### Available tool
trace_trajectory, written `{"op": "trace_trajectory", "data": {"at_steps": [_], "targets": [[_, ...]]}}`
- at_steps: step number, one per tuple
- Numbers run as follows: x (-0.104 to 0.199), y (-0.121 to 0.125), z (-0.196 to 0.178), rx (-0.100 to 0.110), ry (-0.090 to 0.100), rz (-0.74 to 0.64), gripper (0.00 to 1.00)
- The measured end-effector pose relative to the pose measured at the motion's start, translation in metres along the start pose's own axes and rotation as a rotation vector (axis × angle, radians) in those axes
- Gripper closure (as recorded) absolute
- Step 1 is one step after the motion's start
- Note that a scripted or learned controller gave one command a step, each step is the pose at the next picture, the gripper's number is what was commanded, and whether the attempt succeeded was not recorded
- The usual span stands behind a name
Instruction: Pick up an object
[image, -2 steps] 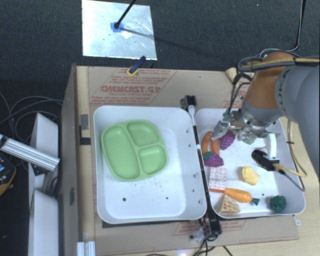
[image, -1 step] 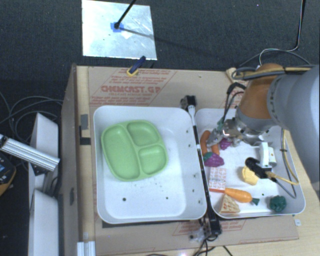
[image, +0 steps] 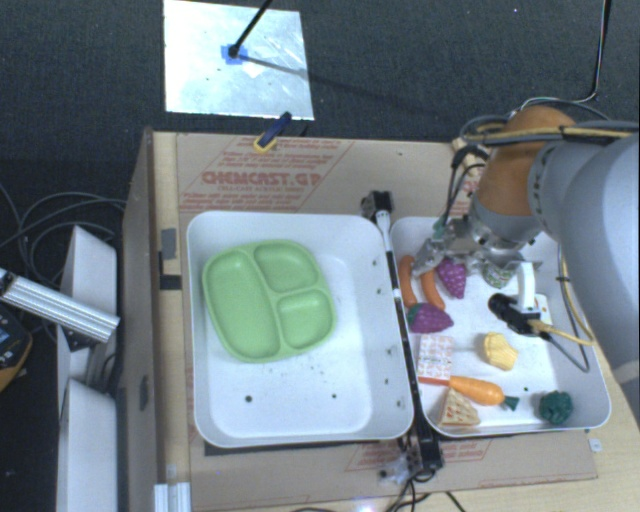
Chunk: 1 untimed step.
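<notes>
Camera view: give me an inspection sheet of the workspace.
Surface: two white bins, left bin and right bin.
Job's things: right bin holds purple grapes, a purple piece, carrot, yellow piece, green piece, wedge.
Clutter: green divided plate in the left bin.
Grippers: claw low over the grapes; grip unclear.
Cables: wires at left.
Surroundings: metal sheet on dark floor.

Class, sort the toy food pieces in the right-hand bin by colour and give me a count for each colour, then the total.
Purple: 2, grapes and
Orange: 3, sausages and, carrot
Yellow: 2, lump, wedge
Green: 1, broccoli
Pink-and-white: 1, block
Total: 9
</notes>
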<state>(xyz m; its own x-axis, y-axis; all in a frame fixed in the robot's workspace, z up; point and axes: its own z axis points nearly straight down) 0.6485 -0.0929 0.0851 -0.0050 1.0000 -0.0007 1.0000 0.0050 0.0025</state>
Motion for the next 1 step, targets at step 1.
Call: {"op": "trace_trajectory", "data": {"at_steps": [1], "targets": [[-0.0001,0.0035,-0.0152,-0.011,-0.001,-0.003,1.00]]}}
